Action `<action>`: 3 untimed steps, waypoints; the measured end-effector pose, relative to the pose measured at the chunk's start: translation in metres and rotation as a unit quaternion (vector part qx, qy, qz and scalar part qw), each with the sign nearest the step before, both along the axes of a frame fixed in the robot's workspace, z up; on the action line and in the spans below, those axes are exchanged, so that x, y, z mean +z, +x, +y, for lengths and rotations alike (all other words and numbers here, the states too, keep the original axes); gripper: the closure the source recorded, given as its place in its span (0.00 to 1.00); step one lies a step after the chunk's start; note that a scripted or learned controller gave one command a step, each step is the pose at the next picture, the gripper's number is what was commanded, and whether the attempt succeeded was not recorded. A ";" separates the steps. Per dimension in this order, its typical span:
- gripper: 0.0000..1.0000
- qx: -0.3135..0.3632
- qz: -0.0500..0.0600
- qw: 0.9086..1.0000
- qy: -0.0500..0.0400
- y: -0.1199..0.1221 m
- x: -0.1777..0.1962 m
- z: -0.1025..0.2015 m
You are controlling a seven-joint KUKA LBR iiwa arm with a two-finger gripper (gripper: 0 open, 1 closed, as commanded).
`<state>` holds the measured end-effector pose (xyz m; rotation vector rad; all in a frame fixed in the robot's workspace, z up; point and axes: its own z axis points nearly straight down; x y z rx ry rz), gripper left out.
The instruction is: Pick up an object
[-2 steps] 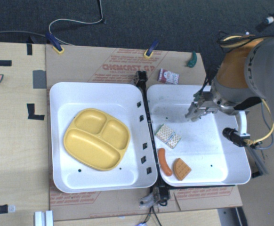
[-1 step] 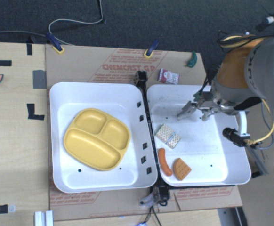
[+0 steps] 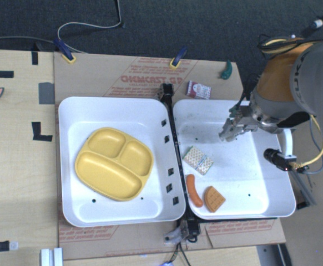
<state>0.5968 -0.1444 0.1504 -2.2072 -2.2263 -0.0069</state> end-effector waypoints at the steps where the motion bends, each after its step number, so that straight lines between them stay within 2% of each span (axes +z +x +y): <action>1: 0.00 0.000 0.000 1.000 0.000 0.000 0.000 0.000; 2: 0.00 -0.004 -0.001 1.000 -0.004 -0.043 -0.063 -0.016; 3: 1.00 -0.004 -0.003 1.000 -0.005 -0.042 -0.053 -0.016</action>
